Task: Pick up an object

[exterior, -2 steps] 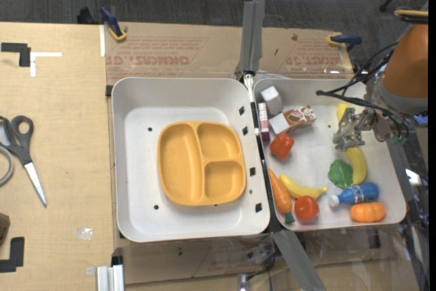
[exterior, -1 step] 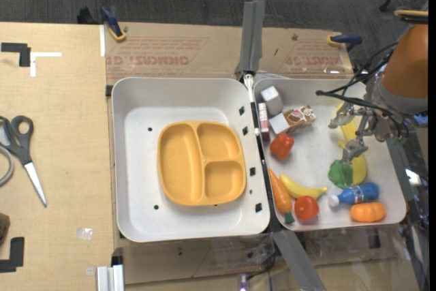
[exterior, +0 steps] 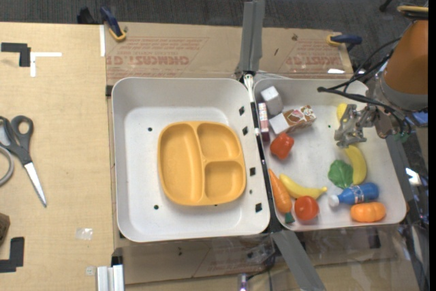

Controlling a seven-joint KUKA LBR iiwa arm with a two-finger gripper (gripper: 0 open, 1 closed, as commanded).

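Note:
My gripper (exterior: 350, 133) hangs over the right side of the right bin (exterior: 320, 86), just above a yellow banana (exterior: 357, 163). Nothing shows between its fingers. Below it lie a green leafy toy (exterior: 340, 173), a blue bottle (exterior: 356, 194) and an orange fruit (exterior: 368, 212). A second banana (exterior: 300, 186), a carrot (exterior: 280, 193) and two red tomatoes (exterior: 282, 145) (exterior: 306, 208) lie toward the bin's left. A grey block (exterior: 270, 99) and a brown and white packet (exterior: 294, 119) sit near the far left corner.
The left bin (exterior: 136, 167) holds a yellow divided plate (exterior: 201, 163). Scissors (exterior: 26, 157) lie on the wooden bench at the far left. Cardboard backs both bins, with clamps at its corners. The arm's orange band (exterior: 412, 58) is at the right edge.

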